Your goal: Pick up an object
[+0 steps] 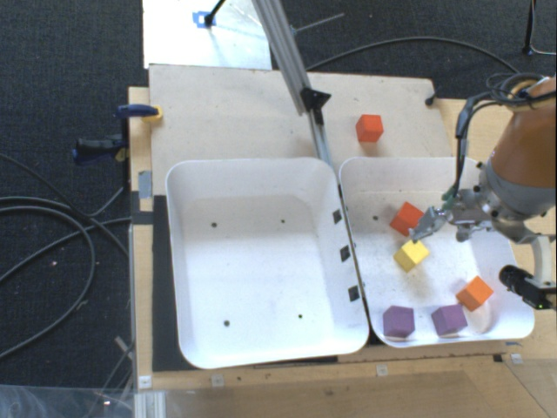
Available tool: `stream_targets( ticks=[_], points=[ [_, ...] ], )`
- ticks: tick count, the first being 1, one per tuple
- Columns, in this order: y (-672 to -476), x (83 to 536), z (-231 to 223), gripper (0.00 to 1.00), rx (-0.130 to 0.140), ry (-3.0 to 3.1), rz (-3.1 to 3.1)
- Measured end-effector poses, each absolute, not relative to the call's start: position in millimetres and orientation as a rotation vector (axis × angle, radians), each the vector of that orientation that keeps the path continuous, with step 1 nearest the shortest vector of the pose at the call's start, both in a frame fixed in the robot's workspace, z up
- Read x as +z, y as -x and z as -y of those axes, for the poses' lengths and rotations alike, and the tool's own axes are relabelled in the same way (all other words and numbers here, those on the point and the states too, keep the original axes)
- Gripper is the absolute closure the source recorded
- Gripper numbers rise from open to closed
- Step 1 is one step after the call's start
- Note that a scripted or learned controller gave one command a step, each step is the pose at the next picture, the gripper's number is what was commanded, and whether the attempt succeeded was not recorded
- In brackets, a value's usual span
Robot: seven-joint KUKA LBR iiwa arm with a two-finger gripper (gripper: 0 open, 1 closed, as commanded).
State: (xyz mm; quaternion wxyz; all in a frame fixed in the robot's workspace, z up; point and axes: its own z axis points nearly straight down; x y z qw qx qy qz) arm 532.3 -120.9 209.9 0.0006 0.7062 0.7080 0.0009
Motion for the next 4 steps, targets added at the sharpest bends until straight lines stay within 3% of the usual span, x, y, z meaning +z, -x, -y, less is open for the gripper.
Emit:
stream_targets(
  ticks=[1,2,3,4],
  points=[
    [-539.1,87,124,0.00,-0.002,-2.220,-2.225],
    [-585.0,192,117,0.00,0.010,-2.206,-2.223],
    [-637.5,86,121,0.00,-0.001,-2.214,-2.229],
    [-607.7,90,95,0.00,0.000,-2.215,-2.229]
  ],
)
